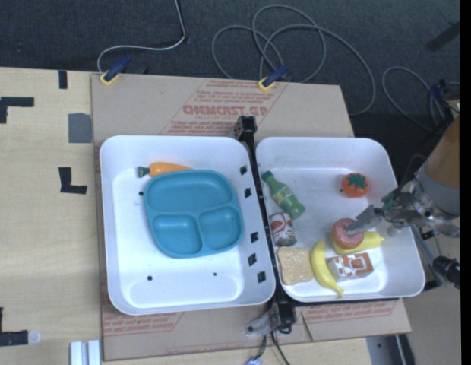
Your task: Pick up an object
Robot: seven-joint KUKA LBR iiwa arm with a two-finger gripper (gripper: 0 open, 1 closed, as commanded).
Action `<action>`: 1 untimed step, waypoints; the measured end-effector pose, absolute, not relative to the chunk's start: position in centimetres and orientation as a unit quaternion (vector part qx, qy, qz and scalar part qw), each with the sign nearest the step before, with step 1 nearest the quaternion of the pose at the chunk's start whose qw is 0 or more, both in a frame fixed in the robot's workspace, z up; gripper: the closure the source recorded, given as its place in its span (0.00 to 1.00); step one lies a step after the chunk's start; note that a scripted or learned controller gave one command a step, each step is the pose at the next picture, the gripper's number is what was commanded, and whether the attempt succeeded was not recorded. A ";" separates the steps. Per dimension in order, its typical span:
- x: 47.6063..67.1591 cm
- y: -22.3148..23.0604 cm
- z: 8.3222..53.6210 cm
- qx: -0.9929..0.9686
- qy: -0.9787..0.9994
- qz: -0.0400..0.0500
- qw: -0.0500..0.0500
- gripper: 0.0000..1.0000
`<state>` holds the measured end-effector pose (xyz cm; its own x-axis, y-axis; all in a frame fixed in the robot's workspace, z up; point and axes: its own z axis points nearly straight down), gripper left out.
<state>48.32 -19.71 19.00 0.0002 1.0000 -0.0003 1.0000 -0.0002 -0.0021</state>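
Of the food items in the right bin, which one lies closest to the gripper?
The pink round piece resting on the yellow item, just left of the gripper. The tomato, green bottle, can and banana all lie farther off.

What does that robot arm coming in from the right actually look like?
The arm is a rounded grey body with an orange band above the wrist. It ends in a darker metal tool with slim grey fingers and small black fittings around it. No markings are readable on it.
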 end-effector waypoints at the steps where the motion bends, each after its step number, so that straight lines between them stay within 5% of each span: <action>1: 50.5 -18.0 9.9 -0.707 -0.707 0.000 0.000 0.00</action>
<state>50.55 -17.96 9.91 -0.0002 1.0000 0.0000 1.0000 0.0002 -0.0006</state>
